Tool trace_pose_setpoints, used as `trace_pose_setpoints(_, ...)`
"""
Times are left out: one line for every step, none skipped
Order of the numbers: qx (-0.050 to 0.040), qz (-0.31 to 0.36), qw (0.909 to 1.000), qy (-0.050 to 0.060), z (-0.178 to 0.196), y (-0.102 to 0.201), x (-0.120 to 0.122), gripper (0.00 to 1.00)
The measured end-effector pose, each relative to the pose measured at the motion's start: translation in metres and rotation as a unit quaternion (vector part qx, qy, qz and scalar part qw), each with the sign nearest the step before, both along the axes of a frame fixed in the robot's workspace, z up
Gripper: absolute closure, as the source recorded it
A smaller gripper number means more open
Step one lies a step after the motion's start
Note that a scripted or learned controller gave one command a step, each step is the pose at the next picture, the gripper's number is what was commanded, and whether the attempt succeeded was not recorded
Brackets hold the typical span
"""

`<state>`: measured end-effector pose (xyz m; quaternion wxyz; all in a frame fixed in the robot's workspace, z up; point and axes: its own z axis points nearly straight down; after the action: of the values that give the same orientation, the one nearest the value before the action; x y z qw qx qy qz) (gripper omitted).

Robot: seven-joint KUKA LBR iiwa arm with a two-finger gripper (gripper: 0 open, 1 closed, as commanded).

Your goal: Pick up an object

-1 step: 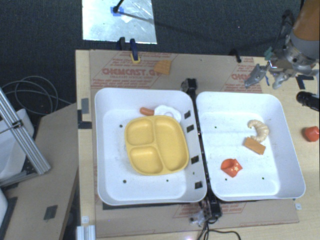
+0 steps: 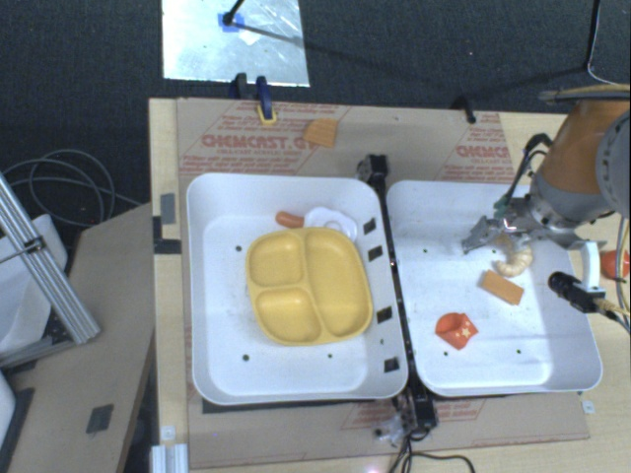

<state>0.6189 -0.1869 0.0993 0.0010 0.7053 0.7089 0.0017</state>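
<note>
i read "chemcast" in red print on the brown board [image 2: 258, 138] under the bins, at the upper left behind the left bin. same red print repeats at the upper right behind the right bin, partly cut off. smaller lines beneath are too blurred for me.

A silver sheet [image 2: 235, 26] is laid on the dark floor beyond the worktop [image 2: 414, 131], and grey cables [image 2: 59, 190] are coiled at left.
</note>
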Motion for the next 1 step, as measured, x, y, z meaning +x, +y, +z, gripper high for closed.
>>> trace_pose_setpoints(0.0001,-0.002,1.0000,0.001,-0.0134,-0.0005,-0.0754,0.00)
